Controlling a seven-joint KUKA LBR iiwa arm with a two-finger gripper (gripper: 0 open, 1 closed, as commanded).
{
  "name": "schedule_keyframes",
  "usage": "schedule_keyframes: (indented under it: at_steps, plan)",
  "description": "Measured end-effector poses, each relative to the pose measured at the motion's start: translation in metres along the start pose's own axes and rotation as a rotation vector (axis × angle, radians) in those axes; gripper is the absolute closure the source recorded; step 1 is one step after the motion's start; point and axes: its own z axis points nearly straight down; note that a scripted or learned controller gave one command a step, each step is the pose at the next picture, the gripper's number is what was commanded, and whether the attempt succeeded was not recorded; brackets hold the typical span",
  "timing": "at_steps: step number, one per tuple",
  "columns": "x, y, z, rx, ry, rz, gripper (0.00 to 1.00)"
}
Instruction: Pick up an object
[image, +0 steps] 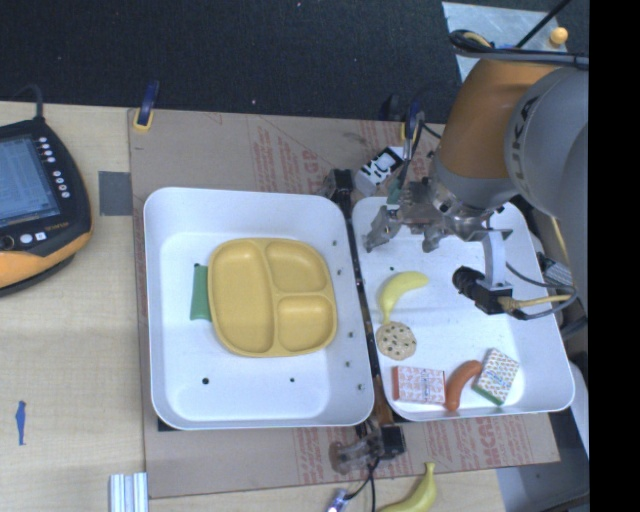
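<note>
From the overhead camera I see the arm (520, 110) reaching in from the right, its wrist hanging over the back of the right bin (545, 400). The gripper (405, 228) hangs near that bin's rear left corner, above the white floor; whether its tips are spread or pressed together I cannot tell from this slant, and nothing visible sits between them.

The candidates all lie in the right bin. A small banana (400, 290) curves just forward of the gripper, and it looks like the nearest target. Below it sits a cookie (397, 341), then along the front wall a red-and-white packet (418, 384), a sausage (461, 384) and a patterned block (497, 376), the last three crowded close together.

To do this step well, I would go for the banana: it lies apart from its neighbours, so the tips can straddle its narrow width. I would line them across the curve near its middle, come straight down and close only once low enough, since a curved, smooth shape may squirt out if pinched near an end.

The left bin (180, 390) holds a yellow divided tray (272, 296) with a green strip (200, 292) at its left side. Both bins rest on brown cardboard (250, 150) over a wooden bench (60, 380). A teach pendant (35, 200) lies at the far left, and another banana (418, 492) lies outside the bins at the front.
</note>
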Motion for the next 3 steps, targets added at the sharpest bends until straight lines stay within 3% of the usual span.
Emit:
schedule_keyframes:
  at_steps: [1, 2, 3]
  plan:
    - [-0.011, -0.099, 0.001, 0.002, -0.002, -0.001, 0.0]
    - [-0.021, -0.045, 0.001, 0.001, 0.0, 0.001, 0.0]
    - [0.01, -0.026, 0.001, 0.001, -0.001, 0.0, 0.0]
